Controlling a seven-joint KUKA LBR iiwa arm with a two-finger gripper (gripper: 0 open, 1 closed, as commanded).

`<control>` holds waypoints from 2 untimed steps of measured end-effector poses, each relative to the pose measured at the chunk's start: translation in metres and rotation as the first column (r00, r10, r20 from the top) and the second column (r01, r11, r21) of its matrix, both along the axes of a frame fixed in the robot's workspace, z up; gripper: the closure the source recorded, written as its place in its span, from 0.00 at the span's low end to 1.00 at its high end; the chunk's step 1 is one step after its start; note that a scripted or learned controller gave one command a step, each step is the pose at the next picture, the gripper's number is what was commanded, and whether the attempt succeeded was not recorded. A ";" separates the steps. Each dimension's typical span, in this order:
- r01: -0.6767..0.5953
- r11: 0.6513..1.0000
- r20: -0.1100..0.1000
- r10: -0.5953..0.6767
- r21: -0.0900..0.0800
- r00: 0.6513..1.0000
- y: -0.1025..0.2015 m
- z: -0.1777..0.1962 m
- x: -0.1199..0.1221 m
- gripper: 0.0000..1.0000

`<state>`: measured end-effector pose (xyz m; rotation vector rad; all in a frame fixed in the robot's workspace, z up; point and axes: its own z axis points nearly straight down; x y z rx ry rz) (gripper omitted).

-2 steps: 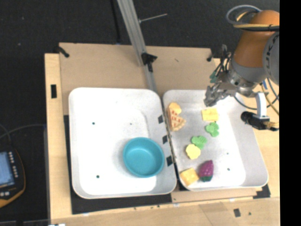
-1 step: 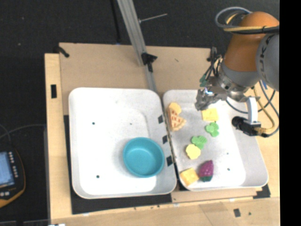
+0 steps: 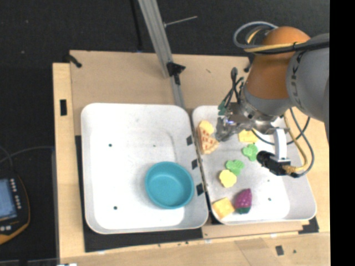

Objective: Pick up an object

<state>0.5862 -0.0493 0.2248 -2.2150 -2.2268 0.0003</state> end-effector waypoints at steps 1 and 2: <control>-0.003 1.000 0.001 0.003 0.002 1.000 0.056 0.003 -0.021 1.00; -0.001 1.000 0.000 0.001 0.001 1.000 0.099 0.000 -0.051 1.00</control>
